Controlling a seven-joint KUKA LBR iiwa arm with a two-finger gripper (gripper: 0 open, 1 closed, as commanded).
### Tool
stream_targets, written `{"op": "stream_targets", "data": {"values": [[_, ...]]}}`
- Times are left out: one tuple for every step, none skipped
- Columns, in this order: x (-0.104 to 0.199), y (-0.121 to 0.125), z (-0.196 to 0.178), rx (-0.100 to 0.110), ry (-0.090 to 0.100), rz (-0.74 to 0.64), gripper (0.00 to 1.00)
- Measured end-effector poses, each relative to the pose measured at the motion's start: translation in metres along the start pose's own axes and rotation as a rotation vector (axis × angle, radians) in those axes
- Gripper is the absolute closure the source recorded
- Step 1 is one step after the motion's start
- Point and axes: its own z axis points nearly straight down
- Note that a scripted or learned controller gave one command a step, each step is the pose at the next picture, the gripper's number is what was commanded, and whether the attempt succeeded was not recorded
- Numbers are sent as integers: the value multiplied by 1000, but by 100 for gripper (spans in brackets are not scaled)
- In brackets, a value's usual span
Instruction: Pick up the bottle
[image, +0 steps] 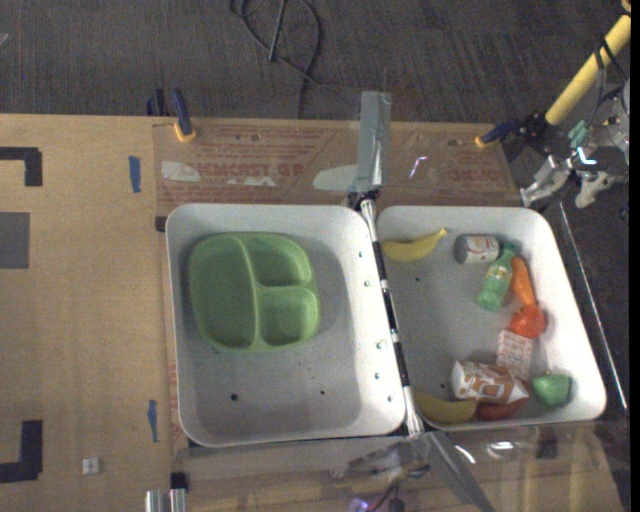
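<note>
The left bin (200, 400) holds a green divided plate (254, 290). In the right bin (440, 330), a banana (414, 245) lies at eleven o'clock, a can (476, 247) at twelve, the green bottle (496, 283) just beside a carrot (523, 281) at one. A carton (484, 379), second banana (444, 407) and green apple (551, 388) sit near five. The gripper (575, 165) hangs outside the bin at two o'clock.

Bins (270, 415): white plastic, smooth, slight sheen. Green plate (254, 291) in left bin: matt plastic, three compartments. Bottle (495, 284) in right bin: translucent green plastic, glossy. Bananas (413, 245): smooth yellow, look plastic. Can (476, 248): grey, metallic look. Carton (485, 380) at lower right: printed paperboard. Bench (80, 330): matt wood-look board with cardboard sheet (260, 165) upper centre. Floor (150, 45) at top: dark, rough carpet texture.
</note>
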Motion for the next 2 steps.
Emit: {"op": "stream_targets", "data": {"values": [[10,-29,164,0,0,125,0],[11,-27,152,-4,-2,122,100]]}}
